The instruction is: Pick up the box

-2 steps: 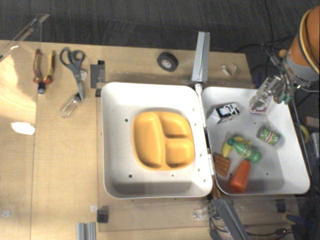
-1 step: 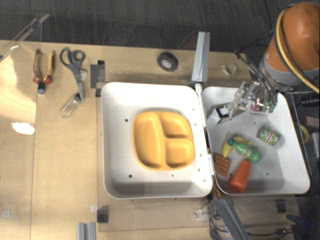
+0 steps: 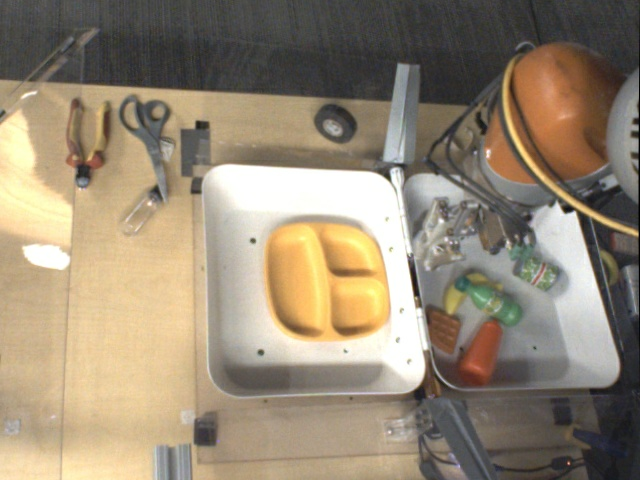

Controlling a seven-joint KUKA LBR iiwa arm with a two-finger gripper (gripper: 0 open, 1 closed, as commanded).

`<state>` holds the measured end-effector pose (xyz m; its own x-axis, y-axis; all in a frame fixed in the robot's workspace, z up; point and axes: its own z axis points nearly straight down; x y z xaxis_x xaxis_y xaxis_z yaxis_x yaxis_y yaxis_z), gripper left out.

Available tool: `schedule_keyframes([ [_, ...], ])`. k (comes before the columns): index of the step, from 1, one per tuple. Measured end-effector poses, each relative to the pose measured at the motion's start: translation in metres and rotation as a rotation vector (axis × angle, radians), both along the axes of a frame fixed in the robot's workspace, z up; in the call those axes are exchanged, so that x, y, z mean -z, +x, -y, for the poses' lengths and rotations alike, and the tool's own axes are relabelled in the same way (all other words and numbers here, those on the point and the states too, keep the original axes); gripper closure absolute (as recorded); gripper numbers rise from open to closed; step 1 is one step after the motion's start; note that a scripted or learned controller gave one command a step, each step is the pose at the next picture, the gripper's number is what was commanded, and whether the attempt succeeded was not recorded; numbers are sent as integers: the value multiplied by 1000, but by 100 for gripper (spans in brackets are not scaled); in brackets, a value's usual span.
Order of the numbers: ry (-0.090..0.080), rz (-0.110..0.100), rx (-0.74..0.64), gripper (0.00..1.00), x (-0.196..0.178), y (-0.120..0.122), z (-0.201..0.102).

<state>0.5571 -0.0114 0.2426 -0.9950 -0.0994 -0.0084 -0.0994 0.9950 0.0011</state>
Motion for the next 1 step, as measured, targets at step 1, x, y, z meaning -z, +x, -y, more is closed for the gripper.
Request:
schedule_keyframes([
  [1,4,1,567,100,-49,33,-11],
])
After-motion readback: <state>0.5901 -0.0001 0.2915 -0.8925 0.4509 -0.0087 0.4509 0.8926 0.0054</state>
